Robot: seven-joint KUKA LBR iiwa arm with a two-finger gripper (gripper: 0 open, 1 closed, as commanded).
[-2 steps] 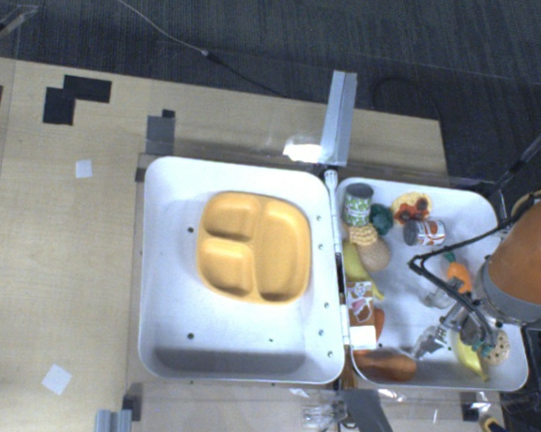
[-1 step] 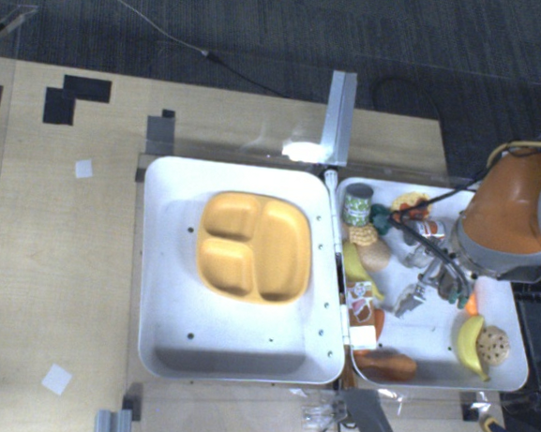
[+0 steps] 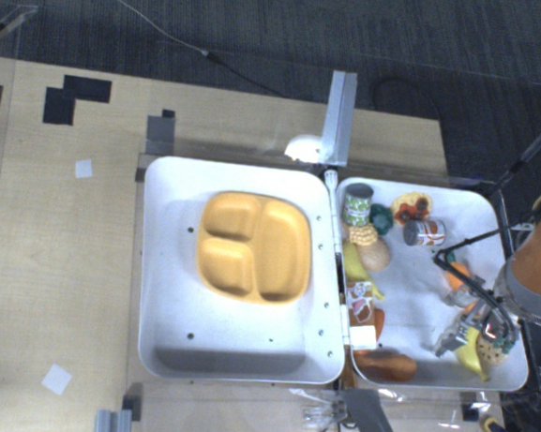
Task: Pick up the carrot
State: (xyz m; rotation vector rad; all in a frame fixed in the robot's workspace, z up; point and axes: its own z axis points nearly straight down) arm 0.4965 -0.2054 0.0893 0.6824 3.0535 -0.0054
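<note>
Carrot [image 3: 456,272] in right bin [image 3: 413,307], toward its right side, orange, long axis slanting upper-left to lower-right; partly crossed by a dark cable, so lower end hard to tell. Gripper [image 3: 463,333] low in same bin, just below and slightly right of carrot, near but apparently apart. Fingers cluttered with wires, spread or pinched: cannot tell; nothing seen between them. Judged next: short shift up-left, wrist turned across carrot axis. Right bin also holding green can [image 3: 357,207], red-banded can [image 3: 426,233], banana [image 3: 353,262], brown loaf-like piece [image 3: 386,364], yellow item [image 3: 472,358] beside gripper. Left bin [image 3: 166,277] holding yellow divided tray [image 3: 254,247]
</note>
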